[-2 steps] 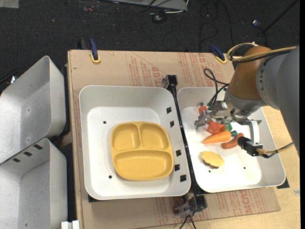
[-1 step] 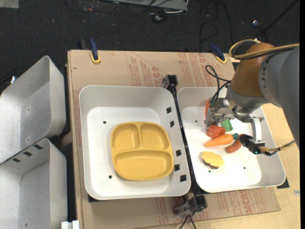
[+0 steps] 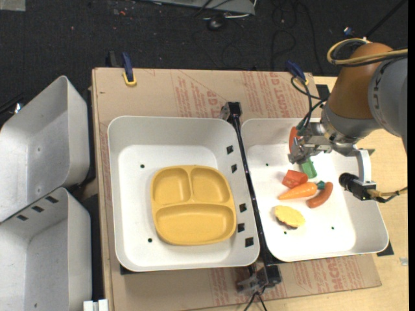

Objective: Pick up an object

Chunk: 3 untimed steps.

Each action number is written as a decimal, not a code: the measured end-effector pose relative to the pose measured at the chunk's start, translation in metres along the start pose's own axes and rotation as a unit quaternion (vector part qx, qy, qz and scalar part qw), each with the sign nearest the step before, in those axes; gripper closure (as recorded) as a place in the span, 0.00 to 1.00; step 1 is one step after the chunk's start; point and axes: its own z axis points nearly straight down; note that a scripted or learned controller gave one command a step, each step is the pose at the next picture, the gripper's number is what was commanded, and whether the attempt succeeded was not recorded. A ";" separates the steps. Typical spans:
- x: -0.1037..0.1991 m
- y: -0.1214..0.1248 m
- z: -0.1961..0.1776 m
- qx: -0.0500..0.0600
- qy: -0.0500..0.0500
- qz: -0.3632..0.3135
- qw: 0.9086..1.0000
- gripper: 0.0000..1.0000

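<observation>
In the right bin (image 3: 337, 238) lie several toy foods: a red piece (image 3: 294, 177), an orange carrot (image 3: 299, 190), a brown sausage (image 3: 320, 195), a yellow slice (image 3: 289, 216) and a green piece (image 3: 307, 169). My gripper (image 3: 302, 153) hangs low over the bin's upper middle, right above the green and red pieces. A red-orange shape (image 3: 293, 135) shows at the gripper's left side. I cannot tell whether anything sits between its fingers.
The left bin (image 3: 130, 173) holds a yellow divided tray (image 3: 192, 204). A black divider (image 3: 241, 167) runs between the two bins. Two more white bins (image 3: 39, 173) stand off the bench at the left. The arm (image 3: 369, 89) enters from the right.
</observation>
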 end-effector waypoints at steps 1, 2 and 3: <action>-0.001 0.005 -0.043 0.000 0.000 -0.002 1.000 1.00; -0.001 0.006 -0.086 -0.001 0.000 -0.002 1.000 1.00; 0.054 0.014 -0.075 0.003 0.002 -0.005 1.000 1.00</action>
